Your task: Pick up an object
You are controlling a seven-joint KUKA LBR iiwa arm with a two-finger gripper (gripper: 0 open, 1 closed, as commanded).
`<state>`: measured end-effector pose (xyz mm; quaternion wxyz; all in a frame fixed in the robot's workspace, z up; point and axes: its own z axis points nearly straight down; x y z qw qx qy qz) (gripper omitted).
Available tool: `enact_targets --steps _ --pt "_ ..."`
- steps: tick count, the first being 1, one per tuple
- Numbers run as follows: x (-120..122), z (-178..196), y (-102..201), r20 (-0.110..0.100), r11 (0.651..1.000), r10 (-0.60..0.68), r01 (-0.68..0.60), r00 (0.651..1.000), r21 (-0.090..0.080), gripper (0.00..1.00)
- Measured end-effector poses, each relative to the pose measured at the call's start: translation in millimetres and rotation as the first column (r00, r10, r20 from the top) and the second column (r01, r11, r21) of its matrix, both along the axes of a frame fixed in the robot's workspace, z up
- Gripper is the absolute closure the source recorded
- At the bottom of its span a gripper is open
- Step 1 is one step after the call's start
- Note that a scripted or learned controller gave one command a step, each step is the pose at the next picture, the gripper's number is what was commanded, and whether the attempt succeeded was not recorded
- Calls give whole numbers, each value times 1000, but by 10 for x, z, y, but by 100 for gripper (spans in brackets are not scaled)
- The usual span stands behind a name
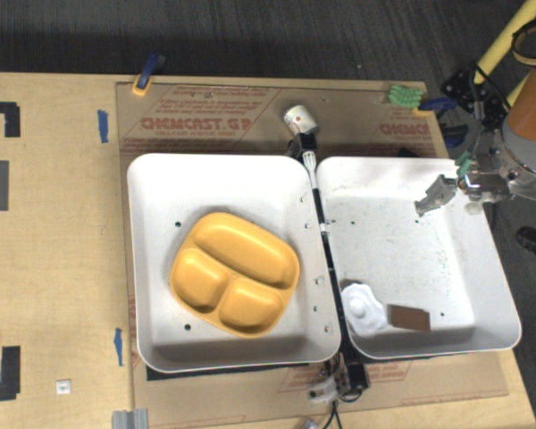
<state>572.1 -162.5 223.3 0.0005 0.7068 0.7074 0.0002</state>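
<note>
A yellow three-part plate [235, 273] lies upside down in the middle of the left bin [152, 239]. In the right bin [482, 275], near its front edge, a small white lumpy object [362, 309] sits against the left wall. A flat brown block [408, 317] lies just right of it. My gripper [450, 204] hangs over the far right part of the right bin, well away from both small objects. It is open, with nothing between its fingers.
A black divider rail [320, 231] runs between the two bins, with a white knob [297, 117] at its far end. The bins rest on a cardboard sheet [205, 114] held by blue and green clamps. The arm's body [518, 141] is at the right edge.
</note>
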Motion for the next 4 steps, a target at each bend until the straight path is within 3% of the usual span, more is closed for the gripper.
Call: enact_targets --steps 1,2,3,4 --pt "-726 -1383 382 -1 996 94 -94 996 1 0" --pt "-455 -741 -84 0 996 -92 92 996 0 0" --pt "129 -1175 -199 -1 971 -239 239 971 0 0" --pt "981 -1371 -246 -3 987 -159 159 987 18 0"
